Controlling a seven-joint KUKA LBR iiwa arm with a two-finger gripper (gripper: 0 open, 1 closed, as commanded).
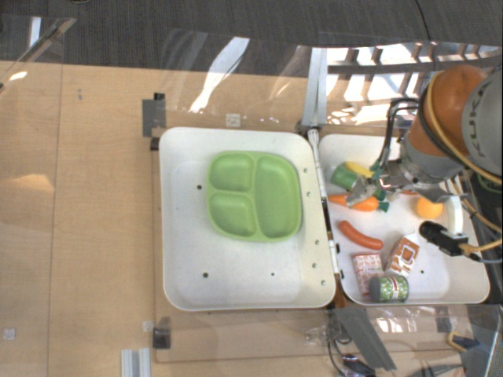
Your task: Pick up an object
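In the camera view, the grey two-finger gripper (369,192) sits low in the right white bin (471,293), its tips right at the small orange carrot-shaped toy (363,204) beside a green toy vegetable (343,177). Whether it is spread or pinching, I cannot tell. A good grasp likely needs the carrot centred and a straight lift clear of the red sausage toy (360,236).

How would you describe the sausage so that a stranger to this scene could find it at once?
Start at the right bin, where the small items lie. The sausage rests near that bin's left wall, below the gripper and above the pink packet. It is the only long, reddish-orange, rod-shaped piece, lying at a slant, and nothing touches it.
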